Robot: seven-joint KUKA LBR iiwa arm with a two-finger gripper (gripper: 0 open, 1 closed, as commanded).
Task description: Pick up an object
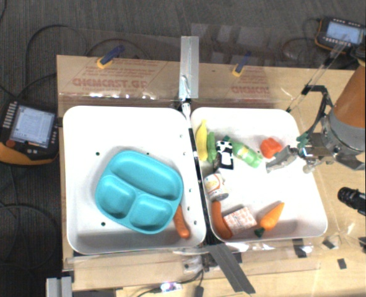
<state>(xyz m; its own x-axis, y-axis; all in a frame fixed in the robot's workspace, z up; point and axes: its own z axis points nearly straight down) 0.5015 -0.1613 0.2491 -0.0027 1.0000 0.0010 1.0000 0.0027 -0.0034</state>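
My gripper [283,158] hangs over the right side of the right bin [306,197], just right of a small orange-red object [270,146]. Nothing shows in its grasp. To its left lies a green bottle [248,156], then a black-and-white item [225,154], a yellow banana [201,139] and a green piece [211,146] along the bin's left wall. A small jar [214,186] sits lower down. Near the front edge lie a brown sausage [220,220], a pink box [239,218] and a carrot [270,215].
The left bin [83,135] holds a blue divided plate [139,190] and an orange sausage-like piece [181,223] by its right wall. A metal divider [189,60] stands behind the bins. A pendant [28,132] lies left of the bench.
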